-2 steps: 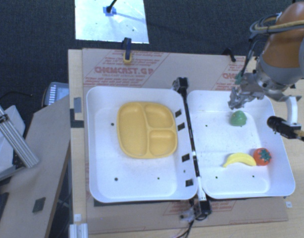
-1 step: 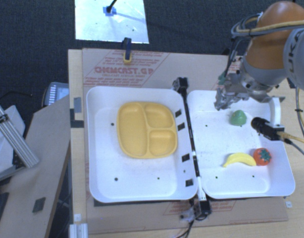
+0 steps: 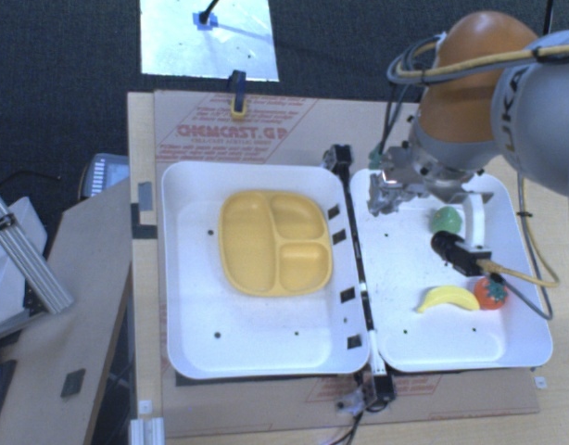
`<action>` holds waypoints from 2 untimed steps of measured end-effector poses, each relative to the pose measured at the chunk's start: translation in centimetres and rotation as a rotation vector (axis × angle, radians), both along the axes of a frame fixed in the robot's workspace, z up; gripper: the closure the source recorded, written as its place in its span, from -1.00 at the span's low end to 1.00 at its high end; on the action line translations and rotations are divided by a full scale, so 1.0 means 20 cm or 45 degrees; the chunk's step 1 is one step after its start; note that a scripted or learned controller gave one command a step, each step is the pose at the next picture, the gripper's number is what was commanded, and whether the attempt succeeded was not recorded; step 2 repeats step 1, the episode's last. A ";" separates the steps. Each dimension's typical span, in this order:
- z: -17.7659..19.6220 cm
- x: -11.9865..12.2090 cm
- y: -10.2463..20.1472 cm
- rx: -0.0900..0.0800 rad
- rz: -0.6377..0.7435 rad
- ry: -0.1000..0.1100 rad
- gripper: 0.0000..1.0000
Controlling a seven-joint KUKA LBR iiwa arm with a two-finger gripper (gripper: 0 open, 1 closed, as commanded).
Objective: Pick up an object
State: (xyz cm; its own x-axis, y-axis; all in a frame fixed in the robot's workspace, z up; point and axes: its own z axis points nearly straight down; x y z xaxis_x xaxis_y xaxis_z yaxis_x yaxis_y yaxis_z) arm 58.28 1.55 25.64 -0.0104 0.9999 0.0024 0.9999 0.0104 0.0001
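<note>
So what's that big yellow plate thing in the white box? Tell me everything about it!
The yellow tray is a divided plate that looks like smooth plastic, squarish with rounded corners. It has three hollows: one large along its left side and two smaller on its right. Nothing lies in them. It sits flat, slightly turned, near the middle of the left bin, resting on the bin's floor. Nothing else touches it.
</note>
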 end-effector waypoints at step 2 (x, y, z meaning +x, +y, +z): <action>-0.04 0.02 0.24 0.000 -0.001 -0.001 1.00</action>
